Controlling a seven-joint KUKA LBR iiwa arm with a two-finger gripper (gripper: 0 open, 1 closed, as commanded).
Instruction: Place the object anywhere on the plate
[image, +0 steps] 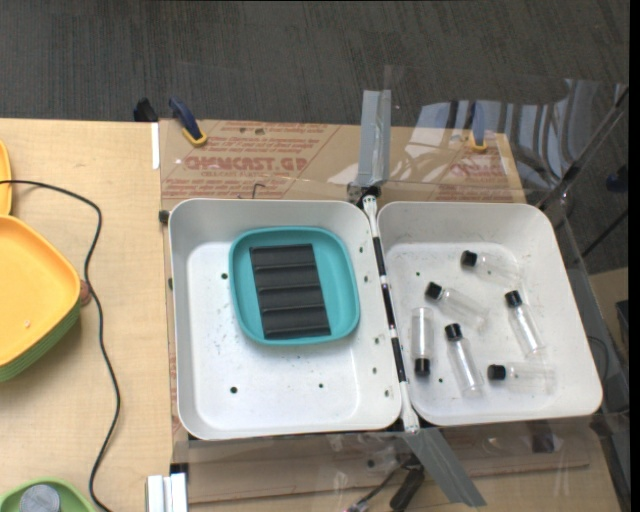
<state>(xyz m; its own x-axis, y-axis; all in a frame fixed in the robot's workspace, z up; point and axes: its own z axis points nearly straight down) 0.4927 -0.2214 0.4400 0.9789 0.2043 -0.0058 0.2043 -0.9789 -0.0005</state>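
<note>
Six clear vials (462, 345) in right bin (570, 290); teal plate (295, 285) in left bin (200, 330)

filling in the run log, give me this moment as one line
plate: teal, left bin, dark ridged insert | vials: six, clear, black caps, loose in right bin | on plate: no vial | step: pick not yet done
</note>
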